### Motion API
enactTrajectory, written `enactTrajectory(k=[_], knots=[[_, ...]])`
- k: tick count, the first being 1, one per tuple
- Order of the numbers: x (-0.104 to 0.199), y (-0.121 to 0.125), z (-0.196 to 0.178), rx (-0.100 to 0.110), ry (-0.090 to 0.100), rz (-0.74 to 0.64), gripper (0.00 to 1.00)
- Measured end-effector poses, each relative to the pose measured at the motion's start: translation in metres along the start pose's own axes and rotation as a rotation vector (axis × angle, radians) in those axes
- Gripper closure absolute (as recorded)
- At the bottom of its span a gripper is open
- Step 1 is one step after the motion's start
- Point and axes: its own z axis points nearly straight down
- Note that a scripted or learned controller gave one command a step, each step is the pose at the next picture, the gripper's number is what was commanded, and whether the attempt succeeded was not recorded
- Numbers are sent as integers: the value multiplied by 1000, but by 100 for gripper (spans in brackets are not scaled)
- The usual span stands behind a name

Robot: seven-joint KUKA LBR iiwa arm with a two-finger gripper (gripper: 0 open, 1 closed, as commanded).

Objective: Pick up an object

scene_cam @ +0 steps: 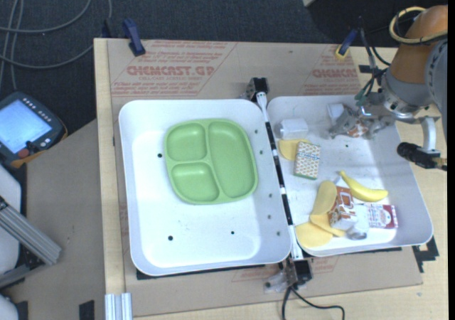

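tabletop [106, 169]: carries two shallow white bins side by side, left bin [142, 240] and right bin [416, 198]; arm [416, 55] reaches in over the right bin's far end.
green tray [211, 160]: three-compartment plate, flat in the middle of the left bin. Stiff plastic by the look, light, but wide and low; only the rim offers a hold. Poor candidate.
banana [364, 189]: toy by the look, right bin's near-right part, lying flat just above the snack packet. Likely light and smooth; curved, so take it across the middle, narrow axis.
snack packet [366, 217]: red-and-white wrapper near the bin's front edge, touching the yellow pieces. Soft, crinkly, likely slippery; pinch a raised fold, not the flat face.
yellow pieces [321, 212]: flat rounded shapes, overlapping, front-left of the right bin. Thin, hard to get under.
patterned box [308, 160]: small carton, left side of the right bin, beside a yellow wedge [287, 148]. Stiff, light, parallel sides; best target in my judgement, grip across the short sides.
white block [293, 127]: small, far-left part of the right bin. Rigid-looking, easy pinch.
gripper [350, 125]: low over the right bin's far end, well apart from the banana and packet. jaws: spread or pressed together, cannot tell; too cluttered to read.
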Motion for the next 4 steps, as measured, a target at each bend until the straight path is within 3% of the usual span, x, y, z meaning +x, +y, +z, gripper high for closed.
enactTrajectory(k=[1,2,3,4], knots=[[-2,-3,-8,12,-4,-2,100],[43,3,-73,-39,-23,7,100],[43,2,-72,-38,-24,8,0],[70,-9,-29,-47,-26,10,0]])
